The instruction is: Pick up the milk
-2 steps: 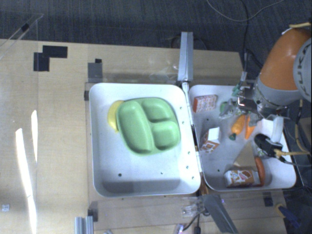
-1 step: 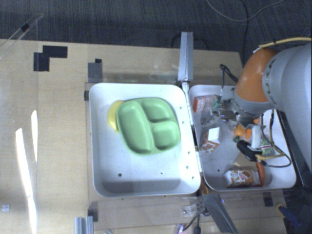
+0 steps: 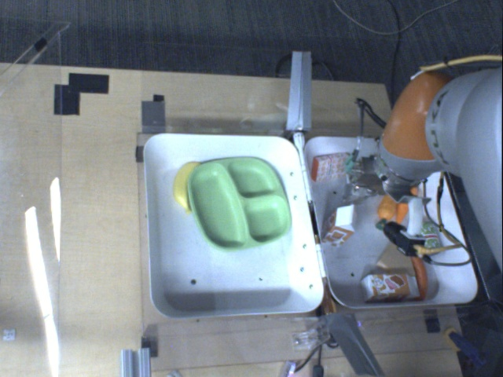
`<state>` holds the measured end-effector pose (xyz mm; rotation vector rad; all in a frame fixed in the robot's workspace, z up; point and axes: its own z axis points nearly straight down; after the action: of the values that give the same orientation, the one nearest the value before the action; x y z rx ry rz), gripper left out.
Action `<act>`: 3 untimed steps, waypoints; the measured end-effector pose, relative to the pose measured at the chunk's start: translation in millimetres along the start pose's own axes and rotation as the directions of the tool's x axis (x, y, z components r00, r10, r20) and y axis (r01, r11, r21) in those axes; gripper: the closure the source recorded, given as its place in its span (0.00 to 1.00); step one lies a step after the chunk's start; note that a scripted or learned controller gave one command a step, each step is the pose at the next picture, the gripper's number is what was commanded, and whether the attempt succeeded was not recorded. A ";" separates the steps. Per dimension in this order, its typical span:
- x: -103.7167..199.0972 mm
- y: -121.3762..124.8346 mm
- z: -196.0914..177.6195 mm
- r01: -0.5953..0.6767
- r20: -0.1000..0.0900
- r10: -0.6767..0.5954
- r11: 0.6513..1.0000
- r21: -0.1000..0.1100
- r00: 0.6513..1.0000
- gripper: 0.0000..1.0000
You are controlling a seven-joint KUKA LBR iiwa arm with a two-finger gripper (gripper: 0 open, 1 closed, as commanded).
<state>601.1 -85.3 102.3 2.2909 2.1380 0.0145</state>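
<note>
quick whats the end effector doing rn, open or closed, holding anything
end effector: down over the right bin, near the cartons; open or closed cannot be told, and nothing can be seen held in it.

Left bin (image 3: 161, 289): a green divided tray (image 3: 238, 201) fills the middle, a yellow thing (image 3: 182, 185) tucked under its left edge; open floor along the front.
Right bin (image 3: 339, 293): crowded; arm (image 3: 440, 124) overhangs the far right, cartons (image 3: 339, 225) near the divider, a brown packet (image 3: 389, 287) at the front.
Middle of right bin: a bare patch between carton and packet.
</note>
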 end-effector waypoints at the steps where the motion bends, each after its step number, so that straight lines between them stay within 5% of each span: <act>1: 1.3 2.2 -11.5 0.003 0.000 -0.003 1.000 -0.006 1.000 1.00; 2: 48.4 57.6 -83.8 -0.063 0.001 0.063 0.998 0.004 0.998 1.00; 3: 48.2 57.4 -83.5 -0.062 0.002 0.062 0.998 0.004 0.998 0.00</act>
<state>660.7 -41.2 186.6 2.3582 2.0672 0.0081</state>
